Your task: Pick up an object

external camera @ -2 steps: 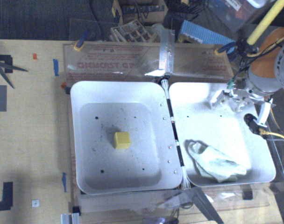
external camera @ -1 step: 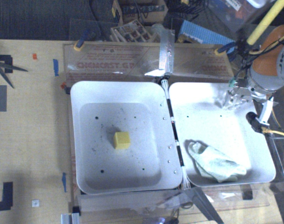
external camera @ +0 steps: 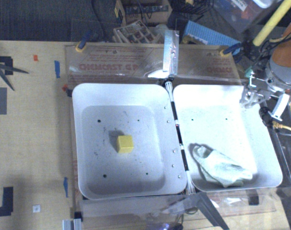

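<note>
Camera view, looking down at a slant on the bench with two shallow white bins side by side. Left bin: one small yellow block lies on the floor, a little left of the bin's middle and well clear of all four walls, one face tilted toward the camera; nothing touches it. Right bin: a crumpled pale cloth with a dark loop at its left end lies against the near edge, spreading from the near-left corner toward the middle of that edge. The arm enters from the right, with its orange band at the top right. The gripper sits above the far-right corner of the right bin, over the rim, well apart from both the cloth and the block. Its metal parts are small and cluttered at this angle; opening cannot be told, and no object is seen held in it.
</note>
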`<state>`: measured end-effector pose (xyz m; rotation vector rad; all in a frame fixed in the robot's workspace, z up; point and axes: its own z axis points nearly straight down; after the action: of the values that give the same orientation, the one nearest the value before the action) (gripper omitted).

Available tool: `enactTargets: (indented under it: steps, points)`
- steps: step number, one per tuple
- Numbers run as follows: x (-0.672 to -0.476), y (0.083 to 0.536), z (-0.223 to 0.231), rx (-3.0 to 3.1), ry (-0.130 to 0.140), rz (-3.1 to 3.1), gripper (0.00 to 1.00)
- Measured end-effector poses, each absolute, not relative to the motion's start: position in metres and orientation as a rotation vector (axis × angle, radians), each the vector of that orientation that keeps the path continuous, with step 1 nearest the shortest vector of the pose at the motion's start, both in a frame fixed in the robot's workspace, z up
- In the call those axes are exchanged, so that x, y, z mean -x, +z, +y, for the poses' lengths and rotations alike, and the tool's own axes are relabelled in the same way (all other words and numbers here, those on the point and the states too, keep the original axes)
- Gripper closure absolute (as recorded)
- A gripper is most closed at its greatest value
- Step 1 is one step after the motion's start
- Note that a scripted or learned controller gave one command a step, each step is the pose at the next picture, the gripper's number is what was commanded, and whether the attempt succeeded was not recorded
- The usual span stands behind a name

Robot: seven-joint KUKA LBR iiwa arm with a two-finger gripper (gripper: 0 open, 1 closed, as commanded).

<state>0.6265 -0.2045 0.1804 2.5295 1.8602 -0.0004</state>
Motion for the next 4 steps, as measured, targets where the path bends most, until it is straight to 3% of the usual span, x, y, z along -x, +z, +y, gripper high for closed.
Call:
enactTargets:
  steps: [1, 2, 3, 4]
  points:
    - [-0.601, 0.145, -0.204, -2.896, -0.007, 1.228, 1.00]
    - [-0.604, 0.135, -0.210, -3.046, -0.005, 0.774, 1.00]
    - [-0.622, 0.139, -0.223, -3.127, -0.005, 0.321, 1.00]
    - [-0.605, 0.135, -0.220, -3.128, -0.009, 0.325, 1.00]
